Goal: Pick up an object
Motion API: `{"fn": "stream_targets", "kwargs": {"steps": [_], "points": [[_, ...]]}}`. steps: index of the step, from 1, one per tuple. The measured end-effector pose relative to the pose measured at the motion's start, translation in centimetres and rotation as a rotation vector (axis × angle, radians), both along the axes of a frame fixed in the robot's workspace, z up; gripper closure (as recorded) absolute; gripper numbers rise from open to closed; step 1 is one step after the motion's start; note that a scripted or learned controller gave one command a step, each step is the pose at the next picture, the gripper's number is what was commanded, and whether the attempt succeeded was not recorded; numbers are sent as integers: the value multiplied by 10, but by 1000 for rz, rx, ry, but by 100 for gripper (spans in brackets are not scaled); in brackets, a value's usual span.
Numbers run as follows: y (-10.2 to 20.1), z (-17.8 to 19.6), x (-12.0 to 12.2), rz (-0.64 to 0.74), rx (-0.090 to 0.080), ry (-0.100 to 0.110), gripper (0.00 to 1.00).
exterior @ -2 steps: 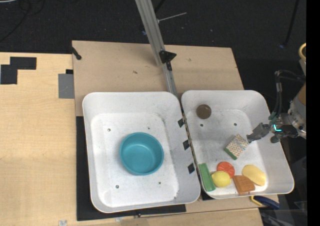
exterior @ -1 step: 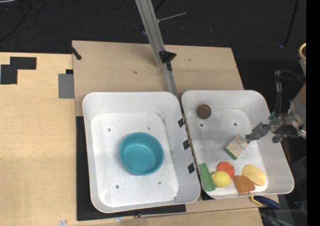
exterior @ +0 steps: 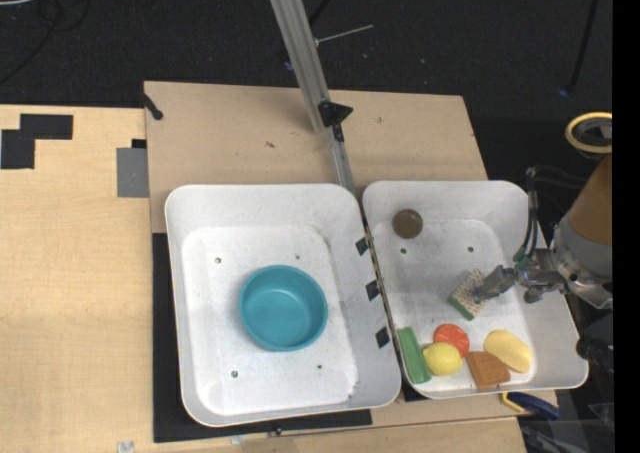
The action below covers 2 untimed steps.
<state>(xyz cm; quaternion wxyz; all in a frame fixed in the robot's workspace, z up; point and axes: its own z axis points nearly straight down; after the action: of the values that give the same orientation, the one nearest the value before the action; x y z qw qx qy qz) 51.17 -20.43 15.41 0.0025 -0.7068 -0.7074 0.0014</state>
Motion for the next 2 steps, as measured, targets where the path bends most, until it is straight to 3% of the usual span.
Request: {"fn": "stream_targets", "kwargs": {"steps": [1, 2], "points": [[2, -63, 1, 0, 0, 0, 0], [1, -63, 1, -2, -1, -5, 0]]}}
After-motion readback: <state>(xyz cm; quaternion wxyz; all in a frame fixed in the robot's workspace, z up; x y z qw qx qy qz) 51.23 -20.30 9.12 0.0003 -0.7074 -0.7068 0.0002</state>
